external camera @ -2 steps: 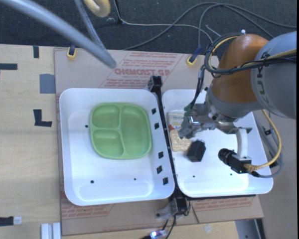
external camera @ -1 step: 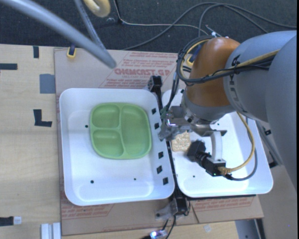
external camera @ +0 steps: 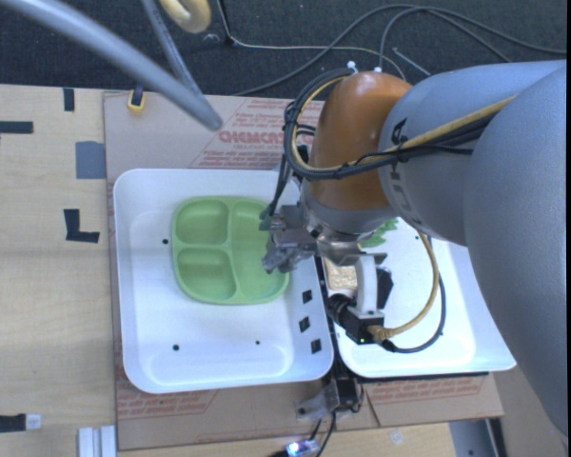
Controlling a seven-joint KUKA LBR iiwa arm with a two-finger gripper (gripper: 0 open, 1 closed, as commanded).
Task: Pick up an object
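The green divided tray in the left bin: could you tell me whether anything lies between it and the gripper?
Nothing visible does. The gripper is already at the right edge of the green tray, which lies alone in the left bin.

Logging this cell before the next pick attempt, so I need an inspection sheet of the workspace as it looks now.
Surface: two white bins side by side on cardboard.
Job's things: green divided tray lying flat in the left bin.
Clutter: small item beneath the wrist in the right bin, too hidden to identify.
End effector: at the tray's right edge; grasp not discernible.
Cables: black and yellow leads looping off the wrist.
Surroundings: wooden bench, black tape marks.
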